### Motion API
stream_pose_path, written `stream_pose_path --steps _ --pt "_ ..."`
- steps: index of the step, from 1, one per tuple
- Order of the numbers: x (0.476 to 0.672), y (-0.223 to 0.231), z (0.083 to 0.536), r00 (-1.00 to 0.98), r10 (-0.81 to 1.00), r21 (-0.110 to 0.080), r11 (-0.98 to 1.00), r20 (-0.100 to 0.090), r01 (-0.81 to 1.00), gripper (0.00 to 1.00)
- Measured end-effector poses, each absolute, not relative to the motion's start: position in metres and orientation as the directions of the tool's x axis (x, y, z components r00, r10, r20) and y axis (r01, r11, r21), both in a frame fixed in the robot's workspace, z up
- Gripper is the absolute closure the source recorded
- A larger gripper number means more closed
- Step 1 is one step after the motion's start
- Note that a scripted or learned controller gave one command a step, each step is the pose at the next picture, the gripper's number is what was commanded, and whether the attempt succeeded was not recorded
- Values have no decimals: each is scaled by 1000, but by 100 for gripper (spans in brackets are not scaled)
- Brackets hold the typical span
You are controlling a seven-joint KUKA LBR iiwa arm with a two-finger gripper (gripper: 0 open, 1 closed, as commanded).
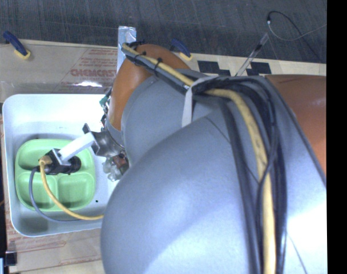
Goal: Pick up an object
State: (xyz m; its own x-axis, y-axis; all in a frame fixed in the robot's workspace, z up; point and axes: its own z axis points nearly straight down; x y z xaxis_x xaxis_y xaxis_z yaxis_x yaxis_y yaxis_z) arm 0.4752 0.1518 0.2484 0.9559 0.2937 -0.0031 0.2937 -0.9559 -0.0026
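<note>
Arm (219, 181) is blocking most of the bench. Gripper (113, 165) is hanging over the white bin (13, 119), just beside the green divided tray (76, 190) lying inside; its opening cannot be told.

A shallow white bin (48, 110) sits at the left on a brown cardboard sheet (65, 67) printed in red. Blue clamps (16, 43) (181, 48) grip the sheet's far edge. Beyond lies dark carpet (162, 4), with a thin looped wire (293, 24) at far right.
</note>
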Motion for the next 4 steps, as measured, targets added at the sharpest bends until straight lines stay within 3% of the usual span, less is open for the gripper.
stream_pose_path --steps 1,2,3,4 --pt "624 112 221 979 204 1 -979 -5 204 100" --pt "565 171 242 978 211 -1 -978 -4 211 100" --pt "564 101 116 979 204 -3 -979 -11 204 100" --pt "607 133 228 967 256 -1 -967 -1 256 100"
